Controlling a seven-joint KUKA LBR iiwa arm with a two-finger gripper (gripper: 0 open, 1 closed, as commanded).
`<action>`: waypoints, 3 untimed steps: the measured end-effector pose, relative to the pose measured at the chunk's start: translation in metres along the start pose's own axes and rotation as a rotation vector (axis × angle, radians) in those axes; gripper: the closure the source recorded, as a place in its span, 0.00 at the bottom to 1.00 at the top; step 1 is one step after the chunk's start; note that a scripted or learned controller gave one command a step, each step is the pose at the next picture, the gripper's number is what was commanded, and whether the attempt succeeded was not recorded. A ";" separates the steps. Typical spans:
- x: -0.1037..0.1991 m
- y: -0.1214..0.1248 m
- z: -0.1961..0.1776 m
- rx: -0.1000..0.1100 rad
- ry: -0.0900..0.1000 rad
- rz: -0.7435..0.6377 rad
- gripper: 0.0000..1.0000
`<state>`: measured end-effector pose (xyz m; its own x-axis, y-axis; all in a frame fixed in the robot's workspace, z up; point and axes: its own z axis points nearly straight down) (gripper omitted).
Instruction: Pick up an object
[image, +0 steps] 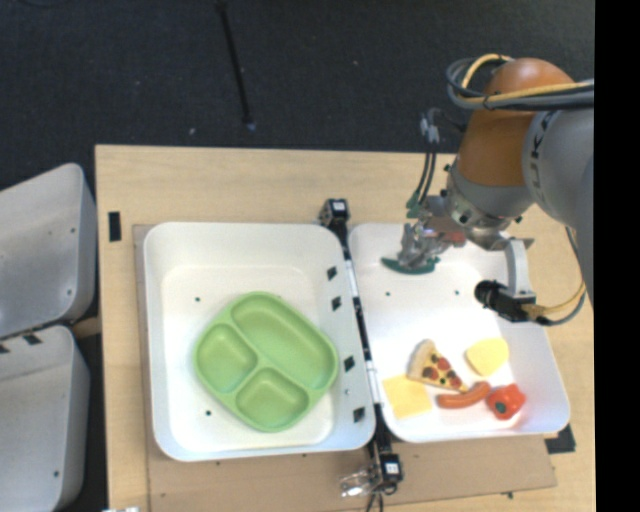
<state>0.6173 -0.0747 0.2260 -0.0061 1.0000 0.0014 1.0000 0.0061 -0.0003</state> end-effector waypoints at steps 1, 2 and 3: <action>0.056 -0.012 0.007 0.002 -0.001 0.000 1.00; 0.107 -0.027 0.013 0.002 -0.001 0.000 1.00; 0.152 -0.043 0.013 0.001 -0.001 0.000 1.00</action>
